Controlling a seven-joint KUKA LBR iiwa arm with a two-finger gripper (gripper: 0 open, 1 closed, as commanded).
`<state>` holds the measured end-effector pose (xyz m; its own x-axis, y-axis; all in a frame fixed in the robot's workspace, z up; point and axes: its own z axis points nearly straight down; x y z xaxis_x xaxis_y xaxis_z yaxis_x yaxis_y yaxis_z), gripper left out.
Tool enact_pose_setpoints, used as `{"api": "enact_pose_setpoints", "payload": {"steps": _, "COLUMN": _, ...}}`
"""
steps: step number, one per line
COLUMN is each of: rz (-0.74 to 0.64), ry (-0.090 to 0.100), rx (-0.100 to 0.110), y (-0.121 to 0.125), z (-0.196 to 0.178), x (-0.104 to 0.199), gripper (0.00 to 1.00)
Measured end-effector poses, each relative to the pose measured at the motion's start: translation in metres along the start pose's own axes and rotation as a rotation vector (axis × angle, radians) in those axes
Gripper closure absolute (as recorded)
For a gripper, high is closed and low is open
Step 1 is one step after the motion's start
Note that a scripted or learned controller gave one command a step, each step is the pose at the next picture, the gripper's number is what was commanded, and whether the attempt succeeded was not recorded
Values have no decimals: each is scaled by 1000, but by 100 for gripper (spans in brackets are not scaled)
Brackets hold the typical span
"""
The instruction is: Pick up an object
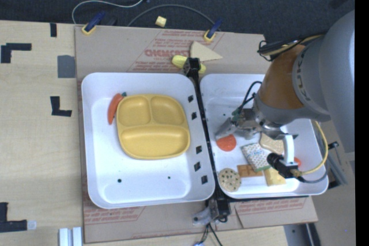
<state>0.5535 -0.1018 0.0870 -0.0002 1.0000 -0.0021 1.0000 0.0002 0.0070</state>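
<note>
My gripper (228,130) hangs low in the right bin (230,89), near its left-middle, at the end of the grey arm with the orange band. Just below it lies a flat red-orange round piece (226,143); whether the two touch I cannot tell. To the right of that piece lie a green-and-white patterned square (255,154) and a tan cracker (270,143). Near the front wall sit a chocolate-chip cookie (229,179), a small brown block (246,170) and a yellow block (275,178).
The left bin (98,170) holds a yellow divided plate (153,125) with an orange carrot (113,108) at its left. A black divider (199,124) runs between the bins. The arm's bulk covers the right bin's right side. Cables lie behind the bins.
</note>
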Motion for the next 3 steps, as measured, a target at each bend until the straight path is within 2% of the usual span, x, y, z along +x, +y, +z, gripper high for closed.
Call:
{"api": "enact_pose_setpoints", "payload": {"steps": 1, "rz": 2, "ry": -7, "rx": -9, "y": 83, "z": -107, "x": -92, "gripper": 0}}
{"api": "enact_pose_setpoints", "payload": {"steps": 2, "rz": -7, "ry": 8, "rx": 17, "y": 21, "z": -56, "x": 11, "gripper": 0}}
{"api": "enact_pose_setpoints", "payload": {"steps": 3, "rz": 0, "ry": 0, "rx": 5, "y": -17, "z": 4, "x": 3, "gripper": 0}}
